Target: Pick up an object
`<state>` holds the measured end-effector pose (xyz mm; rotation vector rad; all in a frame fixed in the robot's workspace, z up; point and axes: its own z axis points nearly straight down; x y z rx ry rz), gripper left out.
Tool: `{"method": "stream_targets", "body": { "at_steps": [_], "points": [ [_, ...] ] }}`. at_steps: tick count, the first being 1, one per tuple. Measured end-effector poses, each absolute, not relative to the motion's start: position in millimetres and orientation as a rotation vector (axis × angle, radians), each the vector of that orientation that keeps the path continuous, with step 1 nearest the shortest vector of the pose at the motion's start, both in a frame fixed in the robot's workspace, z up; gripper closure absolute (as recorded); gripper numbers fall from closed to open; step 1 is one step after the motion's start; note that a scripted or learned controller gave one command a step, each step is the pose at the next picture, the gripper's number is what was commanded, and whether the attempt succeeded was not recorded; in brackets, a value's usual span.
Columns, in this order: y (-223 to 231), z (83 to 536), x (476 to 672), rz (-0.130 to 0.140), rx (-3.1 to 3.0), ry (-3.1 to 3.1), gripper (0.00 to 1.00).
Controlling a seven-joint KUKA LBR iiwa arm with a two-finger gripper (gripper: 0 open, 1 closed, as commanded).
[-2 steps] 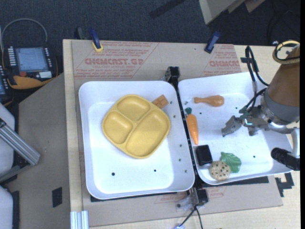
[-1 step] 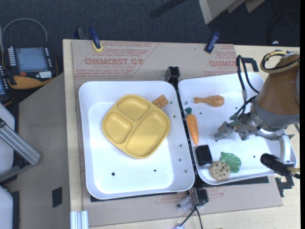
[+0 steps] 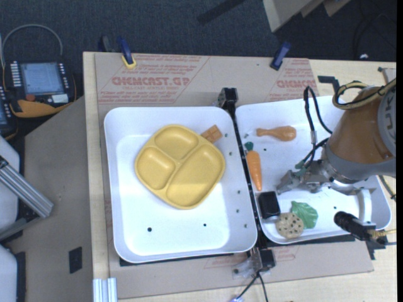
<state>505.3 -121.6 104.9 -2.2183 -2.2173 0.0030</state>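
Gripper [image 3: 291, 180] low over right bin [image 3: 352, 115], beside carrot [image 3: 254, 170]

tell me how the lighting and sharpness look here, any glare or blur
Camera view: even, soft light, faint shadows under the yellow plate and carrot; the white bins run bright but keep detail; objects are fairly sharp, the arm nearest the lens is a little soft.

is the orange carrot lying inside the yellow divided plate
No, the orange carrot lies in the right white bin, apart from the yellow divided plate.
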Motion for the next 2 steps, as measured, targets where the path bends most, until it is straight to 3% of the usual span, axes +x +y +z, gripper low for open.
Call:
{"method": "stream_targets", "body": {
  "at_steps": [1, 2],
  "points": [
    [-122.1, 117.5, 506.5, -0.001, -2.223, -2.221, 1.0],
    [-117.7, 161.7, 511.6, -0.005, -2.224, -2.227, 1.0]
  ]
}}
